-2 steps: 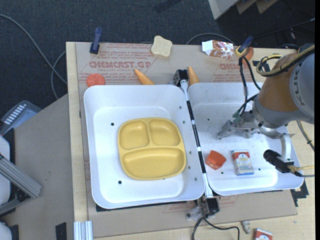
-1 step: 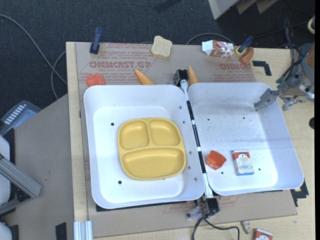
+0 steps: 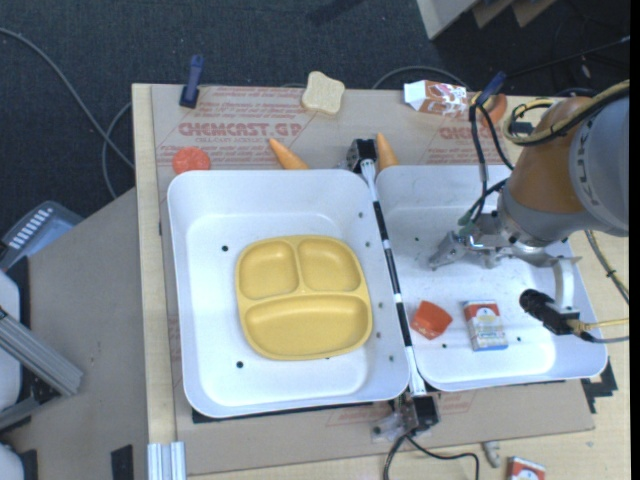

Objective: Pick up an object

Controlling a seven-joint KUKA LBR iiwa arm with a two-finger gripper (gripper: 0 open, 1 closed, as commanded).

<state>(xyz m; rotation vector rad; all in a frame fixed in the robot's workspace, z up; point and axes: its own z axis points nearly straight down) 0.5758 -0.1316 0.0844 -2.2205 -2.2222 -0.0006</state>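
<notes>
In the right bin lie an orange-red block and a small red-and-white box, side by side near the front wall. My gripper hangs over the middle of this bin, behind and slightly left of the box and apart from both objects. Nothing shows in its grasp. The grey arm with its orange band reaches in from the right. The left bin holds a yellow divided plate.
Behind the bins on the board lie a bread slice, a carrot piece, an orange piece, a red round thing, a blue clip and a small carton. Cables run at the right.
</notes>
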